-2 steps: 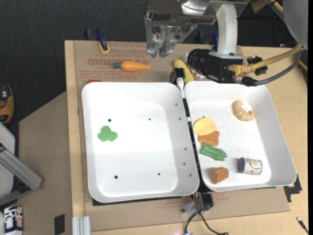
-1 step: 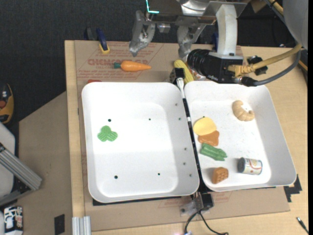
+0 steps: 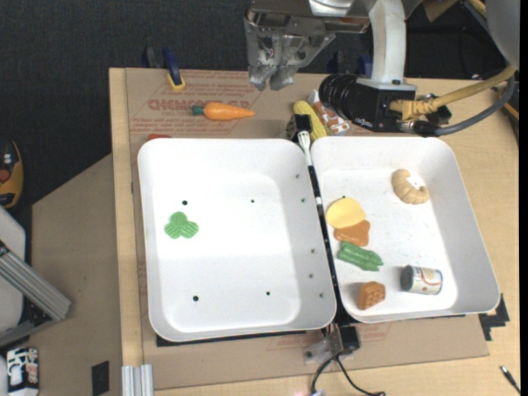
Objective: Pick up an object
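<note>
Gripper (image 3: pixel 272 71): hangs above the far edge of the bench (image 3: pixel 91 221), beyond both bins; nothing between its fingers; spread or pressed together, cannot tell, blurred.
Left bin (image 3: pixel 157 304): holds one green leafy toy (image 3: pixel 181 226), left of centre, well apart from the gripper.
Right bin (image 3: pixel 462 221): croissant (image 3: pixel 409 186) near the far side; yellow round piece (image 3: pixel 345 212) close to the shared wall, touching an orange wedge (image 3: pixel 353 233) just in front of it; green pod (image 3: pixel 360 257) nearer still; brown waffle-like block (image 3: pixel 371 294) at the near edge; small can (image 3: pixel 421 280) on its side to its right.
Carrot (image 3: pixel 221 111): lies on the bench outside the bins, just left of and below the gripper; nearest object to it.
Corn cob (image 3: pixel 308 120): on the bench by the far end of the shared wall, right of the carrot.
Blue-and-yellow clamp (image 3: pixel 172 70): far left corner of the bench.
</note>
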Controlling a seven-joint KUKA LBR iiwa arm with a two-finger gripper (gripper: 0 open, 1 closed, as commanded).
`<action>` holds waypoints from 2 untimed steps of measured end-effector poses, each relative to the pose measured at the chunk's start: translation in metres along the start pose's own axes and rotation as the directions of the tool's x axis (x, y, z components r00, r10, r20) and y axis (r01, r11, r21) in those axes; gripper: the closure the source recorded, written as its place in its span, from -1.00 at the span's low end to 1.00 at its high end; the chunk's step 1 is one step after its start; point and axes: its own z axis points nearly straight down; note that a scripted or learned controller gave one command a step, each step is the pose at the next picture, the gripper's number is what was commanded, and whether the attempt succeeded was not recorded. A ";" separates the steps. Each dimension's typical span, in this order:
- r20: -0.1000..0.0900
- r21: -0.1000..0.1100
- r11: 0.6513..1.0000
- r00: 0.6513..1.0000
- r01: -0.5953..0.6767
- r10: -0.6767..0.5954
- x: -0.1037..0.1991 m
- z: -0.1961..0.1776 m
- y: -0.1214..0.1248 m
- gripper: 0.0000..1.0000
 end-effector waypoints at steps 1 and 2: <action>0.001 0.002 1.000 1.000 0.000 0.000 0.000 0.001 0.000 -1.00; 0.011 0.027 1.000 1.000 -0.007 0.007 -0.005 0.258 0.026 -1.00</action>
